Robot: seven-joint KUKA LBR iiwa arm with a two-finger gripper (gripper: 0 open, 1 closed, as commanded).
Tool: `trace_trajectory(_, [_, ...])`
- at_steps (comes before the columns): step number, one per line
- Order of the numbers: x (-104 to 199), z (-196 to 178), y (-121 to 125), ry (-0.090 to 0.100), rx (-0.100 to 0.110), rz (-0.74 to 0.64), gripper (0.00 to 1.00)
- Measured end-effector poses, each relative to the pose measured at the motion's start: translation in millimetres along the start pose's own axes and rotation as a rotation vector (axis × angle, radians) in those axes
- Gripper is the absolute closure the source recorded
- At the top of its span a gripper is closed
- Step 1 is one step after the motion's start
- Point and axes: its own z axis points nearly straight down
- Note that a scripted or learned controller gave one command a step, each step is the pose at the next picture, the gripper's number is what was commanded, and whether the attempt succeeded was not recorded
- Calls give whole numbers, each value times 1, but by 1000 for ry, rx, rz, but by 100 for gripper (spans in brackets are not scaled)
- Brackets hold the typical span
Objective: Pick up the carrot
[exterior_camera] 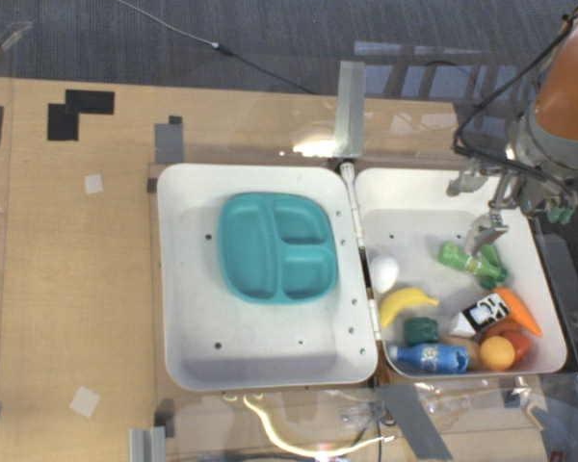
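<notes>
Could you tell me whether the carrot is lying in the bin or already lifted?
Lying in the right bin: the carrot rests among other toys, apart from the gripper.

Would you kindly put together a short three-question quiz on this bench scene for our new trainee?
1. True or false: the teal plate lies in the left bin.
2. What lies directly under the gripper? A) green toy B) banana C) blue bottle
3. Fill in: the carrot lies near the right bin's ____ edge.

Key: 1 true; 2 A; 3 right.
</notes>
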Motion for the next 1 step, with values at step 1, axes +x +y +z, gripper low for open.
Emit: trace_trajectory(1, [38,-48,45,-5,-1,246,0])
